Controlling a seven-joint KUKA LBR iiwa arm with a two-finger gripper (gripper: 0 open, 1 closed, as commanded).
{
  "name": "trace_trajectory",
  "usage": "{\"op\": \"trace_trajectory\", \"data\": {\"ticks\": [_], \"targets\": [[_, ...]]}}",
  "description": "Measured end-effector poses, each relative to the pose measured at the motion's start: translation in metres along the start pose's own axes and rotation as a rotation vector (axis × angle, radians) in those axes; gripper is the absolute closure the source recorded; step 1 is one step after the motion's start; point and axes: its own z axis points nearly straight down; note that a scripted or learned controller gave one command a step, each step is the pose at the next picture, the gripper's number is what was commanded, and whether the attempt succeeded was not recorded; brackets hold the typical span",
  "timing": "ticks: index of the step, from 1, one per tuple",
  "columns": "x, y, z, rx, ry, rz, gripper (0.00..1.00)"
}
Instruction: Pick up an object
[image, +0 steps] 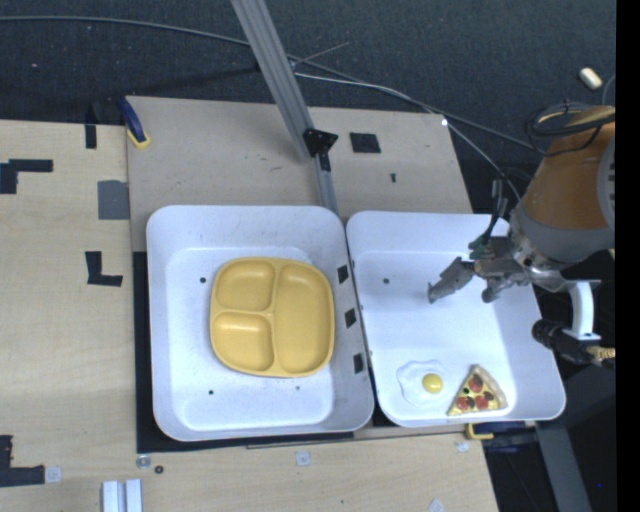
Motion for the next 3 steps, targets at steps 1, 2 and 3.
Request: {"op": "trace_trajectory", "data": {"ticks": [1, 2, 3], "targets": [[0.004, 0.008, 0.049, -0.001, 0.000, -0.001, 0.00], [-0.003, -0.001, 0.100, -0.001, -0.001, 0.001, 0.00], [-0.001, 0.000, 0.088, -0.003, 0.001, -0.002, 1.00]]}}
